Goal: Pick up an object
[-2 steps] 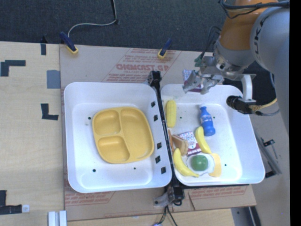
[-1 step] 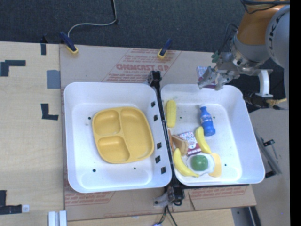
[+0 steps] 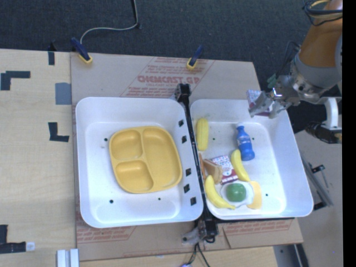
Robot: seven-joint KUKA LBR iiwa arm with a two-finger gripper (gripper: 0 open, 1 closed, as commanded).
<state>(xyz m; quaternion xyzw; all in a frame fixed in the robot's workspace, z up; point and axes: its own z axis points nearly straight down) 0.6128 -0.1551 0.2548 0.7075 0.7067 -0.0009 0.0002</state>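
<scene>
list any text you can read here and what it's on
"CHEMCAST GP", red print on the cardboard sheet under the bins, above the left bin.
More red print below that line on the cardboard: too small to read.
Red print along the cardboard's front edge: too blurred to read.
Packet with red pattern in the right bin: any print too small to read.
Blue bottle: no readable label.
</scene>
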